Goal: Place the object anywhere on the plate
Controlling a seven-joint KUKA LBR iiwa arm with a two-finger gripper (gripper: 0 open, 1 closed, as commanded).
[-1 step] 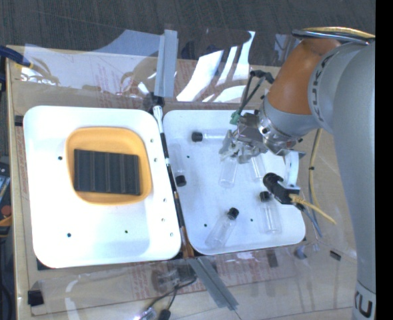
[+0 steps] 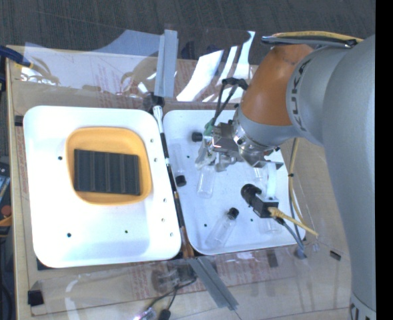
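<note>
A yellow plate [image 2: 104,137] lies in the left bin [image 2: 43,219] with a dark ridged slab [image 2: 108,172] resting on its middle. In the right bin [image 2: 189,225], a clear vial [image 2: 205,183] lies just below my gripper [image 2: 211,156], which hangs low over the bin's upper middle. A second clear vial [image 2: 221,231] with a black cap [image 2: 232,213] lies nearer the bin's front edge. I cannot make out anything between the gripper's fingers.
A small black piece [image 2: 196,137] sits left of the gripper, and another [image 2: 180,179] lies near the wall between the bins. The grey arm covers the right bin's right side. Clear plastic sheeting lies behind both bins.
</note>
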